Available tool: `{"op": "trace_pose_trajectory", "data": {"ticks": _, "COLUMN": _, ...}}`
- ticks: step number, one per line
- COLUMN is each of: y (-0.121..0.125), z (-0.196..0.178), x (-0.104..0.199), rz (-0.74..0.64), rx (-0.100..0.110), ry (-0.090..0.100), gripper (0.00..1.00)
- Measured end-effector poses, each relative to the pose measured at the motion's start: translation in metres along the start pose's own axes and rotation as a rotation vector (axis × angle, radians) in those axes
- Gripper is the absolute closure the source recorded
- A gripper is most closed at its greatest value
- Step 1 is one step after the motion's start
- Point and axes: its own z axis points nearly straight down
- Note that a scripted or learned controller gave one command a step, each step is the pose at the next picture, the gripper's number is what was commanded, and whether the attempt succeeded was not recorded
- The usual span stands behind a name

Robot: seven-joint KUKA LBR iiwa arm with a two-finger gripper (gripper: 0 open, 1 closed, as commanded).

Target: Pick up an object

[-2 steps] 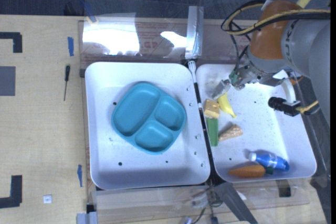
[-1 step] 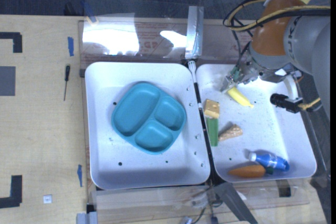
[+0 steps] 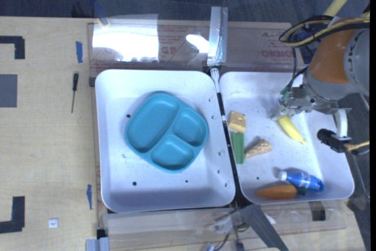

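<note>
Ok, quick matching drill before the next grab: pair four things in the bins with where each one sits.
Things:
1. blue divided plate
2. yellow banana
3. blue bottle
4. green stick

Places:
A. right bin, near its front edge, just above an orange carrot
B. right bin, right below the pincer
C. middle of the left bin
D. right bin, along the wall between the bins

Pairs: 1-C, 2-B, 3-A, 4-D

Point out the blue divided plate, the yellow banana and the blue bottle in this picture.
blue divided plate [image 3: 167, 131]: camera view, on the ridge where its compartments meet.
yellow banana [image 3: 290, 128]: camera view, on the middle of its body.
blue bottle [image 3: 302, 180]: camera view, on its blue body.
</note>
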Motion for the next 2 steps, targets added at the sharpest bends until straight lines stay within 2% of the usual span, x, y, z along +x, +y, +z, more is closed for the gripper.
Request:
{"op": "trace_pose_trajectory", "data": {"ticks": 1, "y": 0.007, "z": 0.000, "x": -0.007, "rz": 0.181, "rx": -0.005, "ry": -0.001, "gripper": 1.00}}
{"op": "trace_pose_trajectory", "data": {"ticks": 2, "y": -0.016, "z": -0.143, "x": 0.012, "rz": 0.214, "rx": -0.010, "ry": 0.001, "gripper": 1.00}}
